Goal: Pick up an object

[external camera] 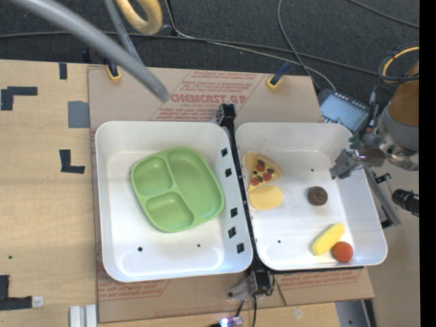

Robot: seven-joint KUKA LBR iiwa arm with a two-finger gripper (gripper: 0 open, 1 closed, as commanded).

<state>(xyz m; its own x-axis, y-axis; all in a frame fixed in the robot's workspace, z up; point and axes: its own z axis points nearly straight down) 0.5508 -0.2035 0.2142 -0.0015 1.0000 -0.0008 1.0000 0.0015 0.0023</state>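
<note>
1. A grey robot arm (402, 125) reaches in from the right above a bench bearing two shallow white bins, its gripper (344, 163) poised over the right bin's (300, 135) far right rim; whether the gripper is spread or pressed together cannot be told from this angle, and nothing is seen between its tips
2. Inside the right bin, a toy pizza slice (261, 169) lies near the left wall, with a pale yellow round piece (266, 197) touching it just below
3. A small brown cookie-like disc (317, 195) sits near the bin's middle right, below and to the left of the gripper and apart from it
4. A yellow banana-shaped toy (327, 239) rests in the near right corner, with a small orange-red ball (343, 251) just beside its lower end
5. The left bin (112, 203) holds a green divided plate (177, 189) with three compartments, lying flat near the centre
6. Both bins stand on a brown cardboard sheet (204, 90), with black cables (293, 39) trailing across the dark floor behind
</note>
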